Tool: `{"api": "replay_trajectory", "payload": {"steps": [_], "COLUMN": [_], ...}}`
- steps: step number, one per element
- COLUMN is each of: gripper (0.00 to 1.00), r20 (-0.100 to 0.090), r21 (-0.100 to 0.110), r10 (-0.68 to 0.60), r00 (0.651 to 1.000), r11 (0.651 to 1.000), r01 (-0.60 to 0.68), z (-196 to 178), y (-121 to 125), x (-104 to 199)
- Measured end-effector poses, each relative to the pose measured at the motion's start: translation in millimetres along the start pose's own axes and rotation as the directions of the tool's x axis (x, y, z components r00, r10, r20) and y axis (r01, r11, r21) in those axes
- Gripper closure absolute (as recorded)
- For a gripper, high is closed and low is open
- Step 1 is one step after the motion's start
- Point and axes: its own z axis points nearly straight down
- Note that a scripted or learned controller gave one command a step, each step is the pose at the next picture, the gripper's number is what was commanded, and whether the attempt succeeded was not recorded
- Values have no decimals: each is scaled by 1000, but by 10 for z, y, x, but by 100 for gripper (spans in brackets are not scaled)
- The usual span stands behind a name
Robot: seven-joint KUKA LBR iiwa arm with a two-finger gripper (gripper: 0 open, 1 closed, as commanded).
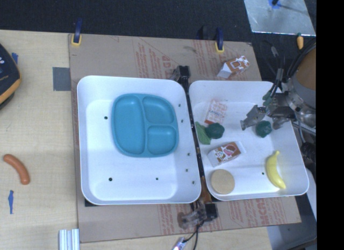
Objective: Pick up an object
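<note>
Camera view: arm comes in from the right, pincer [262,121] low over the right bin [244,88], near its right wall. Fingers look spread, one pointing left around the bin middle, nothing seen between them, so I read it as open and empty. Not fully sure; the metalwork is cluttered there.

Closest candidate: small dark-green round object [263,129], just beside and below the pincer, possibly touching one finger. Other picks in the same bin: green vegetable-like toy [209,131] at the left wall, two small printed packets [216,111] [224,152], round tan disc [222,181] at the lower edge, banana [275,170] at the lower right.

Left bin [86,136] holds a blue divided plate [144,125]. On the table outside: a sausage [17,168] far left, another packet [234,67] above the right bin.

Risks, my judgement:
- green round thing rolls off when a finger nudges it; closing off-centre would squirt it out
- it's near the bin wall, so a finger may hit the rim on descent
- flat packets are hard to pinch from above

Writing: packets show red-and-white print, too small to read. Red lettering on the cardboard under the bins, also unreadable.
</note>
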Motion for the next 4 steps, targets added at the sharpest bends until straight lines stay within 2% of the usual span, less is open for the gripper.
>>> {"api": "replay_trajectory", "payload": {"steps": [1,2,3,4], "gripper": [0,0,100,100], "r20": [2,1,3,1], "r21": [2,1,1,-2], "r10": [2,-1,-2,-2], "r00": [1000,1000,1000,1000], "r11": [1000,1000,1000,1000], "r01": [-2,1,2,2], "z": [1033,1580,1471,1001], "y": [630,718,721,994], "x": [-862,-895,-907,-179]}}
